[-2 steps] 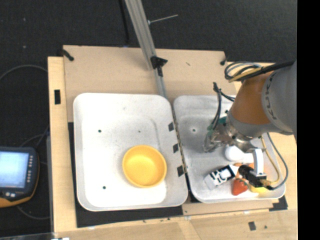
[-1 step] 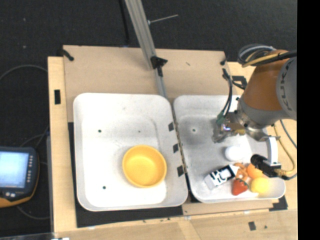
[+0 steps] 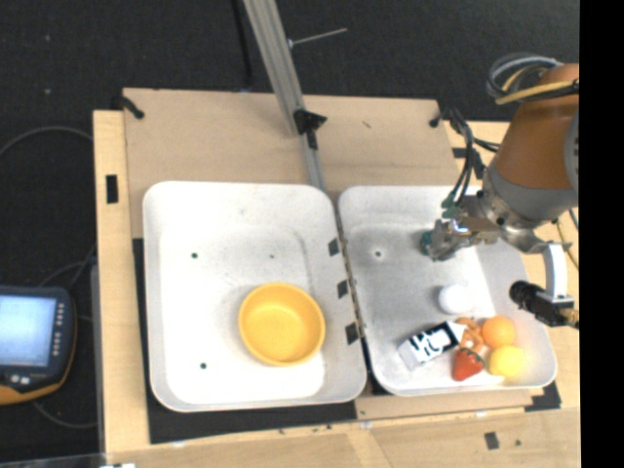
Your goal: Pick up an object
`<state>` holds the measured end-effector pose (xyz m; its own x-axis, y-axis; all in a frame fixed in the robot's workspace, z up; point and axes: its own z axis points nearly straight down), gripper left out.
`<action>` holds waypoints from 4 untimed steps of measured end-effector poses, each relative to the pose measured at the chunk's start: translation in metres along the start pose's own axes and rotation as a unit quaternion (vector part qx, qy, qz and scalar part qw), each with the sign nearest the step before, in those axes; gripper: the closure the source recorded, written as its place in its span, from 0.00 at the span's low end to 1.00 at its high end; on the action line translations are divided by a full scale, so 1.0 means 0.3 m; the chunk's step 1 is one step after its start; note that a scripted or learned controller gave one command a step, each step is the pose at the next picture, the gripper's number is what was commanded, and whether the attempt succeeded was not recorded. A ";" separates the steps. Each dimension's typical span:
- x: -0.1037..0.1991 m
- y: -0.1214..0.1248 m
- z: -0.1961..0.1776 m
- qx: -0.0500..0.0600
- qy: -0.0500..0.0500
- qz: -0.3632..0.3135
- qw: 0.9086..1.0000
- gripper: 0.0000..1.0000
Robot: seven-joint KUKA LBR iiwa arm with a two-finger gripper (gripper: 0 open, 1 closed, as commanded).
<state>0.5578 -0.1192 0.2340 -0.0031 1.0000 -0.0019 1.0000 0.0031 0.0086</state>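
Jaws (image 3: 441,241) over right bin (image 3: 390,213), upper middle; spread or pressed together: cannot tell. White ball (image 3: 454,298) just below jaws. Black-white box (image 3: 427,344), red piece (image 3: 468,364), orange fruit (image 3: 498,331), yellow fruit (image 3: 508,361) clustered in bin's lower right corner. Yellow bowl (image 3: 282,323) in left bin (image 3: 195,222). Tan bench (image 3: 214,135) on dark floor (image 3: 58,47); handheld screen (image 3: 34,341) far left.

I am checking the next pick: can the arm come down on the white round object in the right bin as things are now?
Probably yes. The white round object lies apart from the fruit, nothing covers it, and the end effector hangs just beyond it in the same bin.
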 end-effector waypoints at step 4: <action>0.687 0.151 0.023 0.004 0.002 -0.002 1.000 1.00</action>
